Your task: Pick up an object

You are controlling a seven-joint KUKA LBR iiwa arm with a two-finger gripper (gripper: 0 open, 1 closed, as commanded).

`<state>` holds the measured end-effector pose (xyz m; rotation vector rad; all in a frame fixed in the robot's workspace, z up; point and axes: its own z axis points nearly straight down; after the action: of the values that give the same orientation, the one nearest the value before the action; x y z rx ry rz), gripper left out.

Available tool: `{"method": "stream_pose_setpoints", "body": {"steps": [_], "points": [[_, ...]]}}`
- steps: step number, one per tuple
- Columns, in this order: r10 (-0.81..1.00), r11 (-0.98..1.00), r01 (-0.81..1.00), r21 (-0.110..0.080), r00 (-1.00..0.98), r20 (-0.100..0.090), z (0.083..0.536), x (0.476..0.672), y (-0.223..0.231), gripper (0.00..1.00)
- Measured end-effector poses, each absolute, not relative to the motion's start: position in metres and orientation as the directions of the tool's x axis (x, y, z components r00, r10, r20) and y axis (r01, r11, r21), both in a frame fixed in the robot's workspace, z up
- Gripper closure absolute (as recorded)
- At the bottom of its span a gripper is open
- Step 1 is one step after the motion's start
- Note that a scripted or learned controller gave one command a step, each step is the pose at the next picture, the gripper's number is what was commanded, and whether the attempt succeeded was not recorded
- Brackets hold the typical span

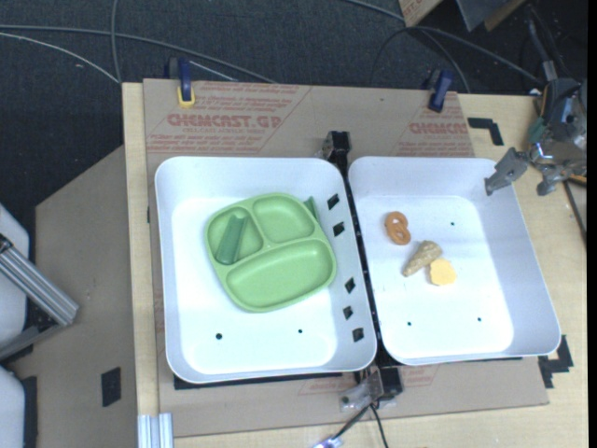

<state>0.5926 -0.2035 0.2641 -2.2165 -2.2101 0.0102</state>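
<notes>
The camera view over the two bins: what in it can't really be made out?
- The tool, camera view: cut off by the right edge and blurred, so its finger state cannot be read.
- The dark green piece in the green divided plate: too small to identify.
- The orange ring, tan chunk and yellow piece in the right bin: too small to name as particular items.

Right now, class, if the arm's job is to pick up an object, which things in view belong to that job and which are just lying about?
Belong to the job:
gripper
orange ring
tan wedge
yellow piece
green stick

Just lying about:
green divided plate
left bin
right bin
blue clamps
cables
</notes>
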Motion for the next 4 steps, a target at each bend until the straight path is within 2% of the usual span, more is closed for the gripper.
{"method": "stream_pose_setpoints", "body": {"steps": [1, 2, 3, 4], "points": [[1.000, 0.001, 1.000, 0.000, -0.001, 0.000, 0.271, 0.595, -0.203, 0.00], [1.000, 0.001, 1.000, -0.006, -0.001, 0.002, 0.228, 0.597, -0.199, 0.00], [1.000, 0.000, 1.000, -0.005, 0.000, 0.002, 0.184, 0.591, -0.200, 0.00], [1.000, 0.000, 1.000, -0.008, 0.000, 0.003, 0.121, 0.588, -0.197, 0.00]]}}
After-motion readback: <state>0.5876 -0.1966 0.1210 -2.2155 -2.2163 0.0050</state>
